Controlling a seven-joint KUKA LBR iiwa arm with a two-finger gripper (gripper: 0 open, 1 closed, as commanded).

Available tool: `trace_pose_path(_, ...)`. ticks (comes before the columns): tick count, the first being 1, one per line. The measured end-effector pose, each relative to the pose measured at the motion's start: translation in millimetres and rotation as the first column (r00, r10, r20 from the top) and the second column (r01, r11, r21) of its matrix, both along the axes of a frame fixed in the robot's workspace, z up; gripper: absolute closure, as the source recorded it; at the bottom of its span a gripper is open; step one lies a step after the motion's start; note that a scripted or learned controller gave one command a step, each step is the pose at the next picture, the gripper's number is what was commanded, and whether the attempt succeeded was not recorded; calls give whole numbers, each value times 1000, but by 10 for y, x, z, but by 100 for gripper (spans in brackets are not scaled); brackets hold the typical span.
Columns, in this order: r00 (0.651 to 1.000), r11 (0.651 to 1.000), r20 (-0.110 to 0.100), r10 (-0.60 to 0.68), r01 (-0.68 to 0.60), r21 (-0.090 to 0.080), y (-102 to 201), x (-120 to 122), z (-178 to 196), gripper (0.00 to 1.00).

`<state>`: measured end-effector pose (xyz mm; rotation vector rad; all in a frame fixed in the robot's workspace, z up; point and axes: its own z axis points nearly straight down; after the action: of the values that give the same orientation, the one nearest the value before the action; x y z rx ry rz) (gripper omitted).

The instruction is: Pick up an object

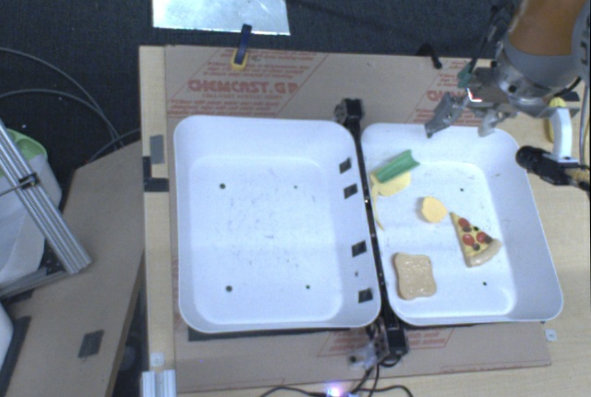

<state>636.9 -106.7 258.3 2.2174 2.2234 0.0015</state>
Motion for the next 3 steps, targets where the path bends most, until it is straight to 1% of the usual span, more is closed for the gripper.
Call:
trace_pose_path(1,1000,1000,-20,-9,9,5,-311,-1280,-1623,0)
trace_pose_path(2,1000,1000,1,5,-5,2,123,-899,-1746,0)
trace_pose_path(3,1000,1000,2,1,-1,1,90,-905,-1631,100)
